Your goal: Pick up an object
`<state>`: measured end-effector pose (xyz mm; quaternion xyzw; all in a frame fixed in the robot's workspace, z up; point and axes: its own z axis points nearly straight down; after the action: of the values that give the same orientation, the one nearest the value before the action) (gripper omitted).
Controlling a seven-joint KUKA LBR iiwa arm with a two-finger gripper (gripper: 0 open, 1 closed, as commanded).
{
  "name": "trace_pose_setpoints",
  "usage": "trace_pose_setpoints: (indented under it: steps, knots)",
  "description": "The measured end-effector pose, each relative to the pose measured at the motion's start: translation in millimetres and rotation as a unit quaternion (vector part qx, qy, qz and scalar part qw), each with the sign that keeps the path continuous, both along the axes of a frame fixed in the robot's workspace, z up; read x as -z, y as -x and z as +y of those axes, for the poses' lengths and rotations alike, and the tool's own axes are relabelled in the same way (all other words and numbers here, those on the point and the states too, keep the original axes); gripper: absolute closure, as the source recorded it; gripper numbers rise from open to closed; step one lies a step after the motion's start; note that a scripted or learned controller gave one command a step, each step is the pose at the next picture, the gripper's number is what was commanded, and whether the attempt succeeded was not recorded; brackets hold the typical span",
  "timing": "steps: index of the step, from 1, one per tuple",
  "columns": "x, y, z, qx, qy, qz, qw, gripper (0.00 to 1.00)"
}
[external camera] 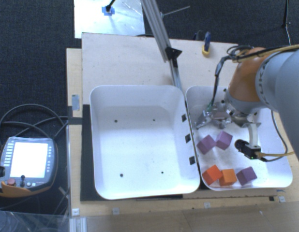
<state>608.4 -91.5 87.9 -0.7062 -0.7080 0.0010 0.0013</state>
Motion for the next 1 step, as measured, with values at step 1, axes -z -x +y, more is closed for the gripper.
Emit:
trace_pose_setpoints:
  steps: [1]
  knots:
    - [-13.7, -1.9, -0.5, -0.001, 0.0001, -0.003, 1.0000, 1.00]
